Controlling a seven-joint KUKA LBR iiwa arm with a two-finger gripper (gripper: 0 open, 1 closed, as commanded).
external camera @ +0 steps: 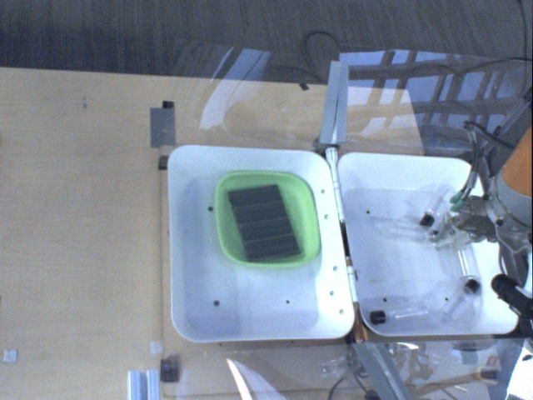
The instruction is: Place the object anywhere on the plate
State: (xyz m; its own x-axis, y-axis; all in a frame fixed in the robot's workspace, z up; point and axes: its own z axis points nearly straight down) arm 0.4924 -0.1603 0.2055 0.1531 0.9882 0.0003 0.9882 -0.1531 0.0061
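Plate [268,218] holds dark ridged block [264,222] in left bin [191,298]; jaws' state unclear at right edge

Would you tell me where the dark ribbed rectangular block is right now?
The dark ribbed rectangular block lies on the green square plate in the left white bin, far from the gripper.

Plate [310,223]: lime green, plain. Object [264,222] on it: dark charcoal grey, crossed by darker ridged bands. Left bin [196,248]: white, dotted with a few small dark spots. Right bin [391,265]: white, plain. Desk [79,223]: pale tan wood tone. Floor [166,11] beyond: dark blue-grey, finely ribbed. Arm [518,173]: orange band, grey below.
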